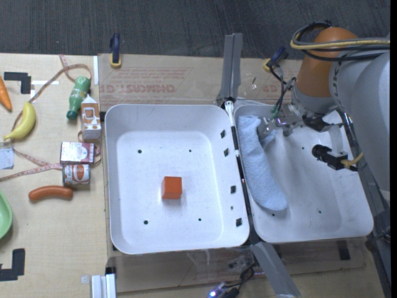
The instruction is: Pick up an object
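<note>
Camera view, looking down at a slant. We note two shallow white bins side by side on the bench. The left bin [124, 166] has one orange-red block [172, 187] resting on its floor, a little below and left of centre, well apart from every wall. The right bin [322, 228] has a pale blue-grey cloth [260, 169], elongated, lying along its left wall from the upper corner down past the middle, with its lower end rounded.

The arm [322, 67] comes in from the right, its orange band above the wrist, cables looped over it. We place the gripper [270, 129] low at the upper left of the right bin, at the upper end of the cloth, seemingly touching or just over it. We cannot tell how the fingers stand; they are small and dark against the cloth. We see nothing clearly held between them.

On the bench left of the bins we log a banana [22, 121], a carrot [5, 95] at the edge, a green bottle [77, 95], a small carton [90, 120], a box [77, 152], a tin [77, 174] just below it, and a sausage [51, 194]. A tape measure [37, 160] trails among them. A green dish [4, 216] shows at the left edge.
</note>
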Controlling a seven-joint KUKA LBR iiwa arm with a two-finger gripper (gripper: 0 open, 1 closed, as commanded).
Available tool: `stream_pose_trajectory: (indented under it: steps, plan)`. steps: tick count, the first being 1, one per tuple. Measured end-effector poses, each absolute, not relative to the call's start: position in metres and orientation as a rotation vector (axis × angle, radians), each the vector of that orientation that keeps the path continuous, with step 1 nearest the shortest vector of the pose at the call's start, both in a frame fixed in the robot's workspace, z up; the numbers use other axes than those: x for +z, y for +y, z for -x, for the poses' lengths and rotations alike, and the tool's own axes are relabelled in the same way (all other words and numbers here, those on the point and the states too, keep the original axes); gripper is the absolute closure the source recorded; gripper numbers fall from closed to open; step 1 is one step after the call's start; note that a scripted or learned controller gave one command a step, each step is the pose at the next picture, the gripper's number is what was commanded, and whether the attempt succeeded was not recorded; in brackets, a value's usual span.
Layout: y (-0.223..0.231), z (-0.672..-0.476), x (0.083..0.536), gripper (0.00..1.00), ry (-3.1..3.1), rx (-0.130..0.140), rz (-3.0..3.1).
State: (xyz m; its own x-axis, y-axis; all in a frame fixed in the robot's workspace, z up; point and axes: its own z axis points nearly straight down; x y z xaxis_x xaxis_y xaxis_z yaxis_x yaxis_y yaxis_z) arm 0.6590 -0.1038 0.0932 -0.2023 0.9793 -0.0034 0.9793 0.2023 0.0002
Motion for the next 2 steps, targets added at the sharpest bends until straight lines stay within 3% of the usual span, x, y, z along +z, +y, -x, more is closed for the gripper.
stream_pose_trajectory:
  steps: [1, 2]
  plan:
    - [-0.1036, -0.6594, 0.1031, 1.0, 2.436, -0.003, -1.977]
    - [-0.1038, -0.6594, 0.1032, 0.0, 2.435, -0.004, -1.977]
